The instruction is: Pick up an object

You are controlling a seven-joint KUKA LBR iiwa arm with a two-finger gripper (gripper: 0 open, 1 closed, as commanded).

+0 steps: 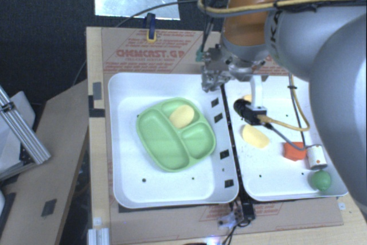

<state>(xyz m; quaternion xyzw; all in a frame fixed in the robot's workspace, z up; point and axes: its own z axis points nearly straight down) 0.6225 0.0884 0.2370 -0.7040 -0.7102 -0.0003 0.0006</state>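
Though unnamed in task, likeliest pick: yellow lump [182, 116], lying in far compartment of green divided plate [166, 149], left bin [123, 140]. Other candidates in right bin [275, 189]: second yellow lump [255, 136], orange piece [294, 150], green ball [320, 180] near front corner. Gripper [213, 84] up by far rim, at seam between bins, nothing seen in its grasp; spread or pressed together, cannot tell. For clean grab: centre over lump, descend straight, straddle widest part clear of compartment ridges, close gently. Rounded, probably slippery; lift slowly, avoid dragging plate.
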